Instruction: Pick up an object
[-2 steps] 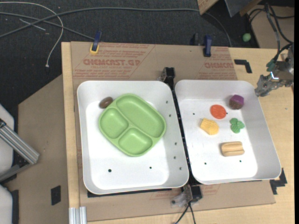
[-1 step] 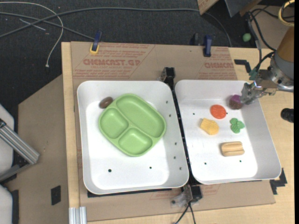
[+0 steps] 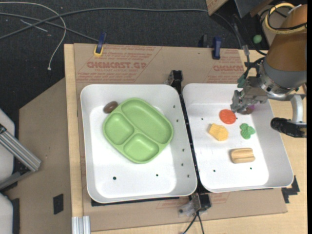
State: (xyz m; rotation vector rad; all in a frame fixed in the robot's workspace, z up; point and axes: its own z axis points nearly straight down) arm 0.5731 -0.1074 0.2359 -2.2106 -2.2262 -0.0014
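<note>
We hover the gripper [image 3: 240,106] beside the red piece [image 3: 227,116]; its grip state, we cannot tell; next, descend.

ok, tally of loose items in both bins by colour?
Green: 2, divided plate, left bin; small leafy piece, right bin
Brown: 1, small oval piece, beside the plate
Red: 1, round piece, just below the gripper
Yellow: 1, wedge
Tan: 1, bun-like piece
Total: 6
</note>
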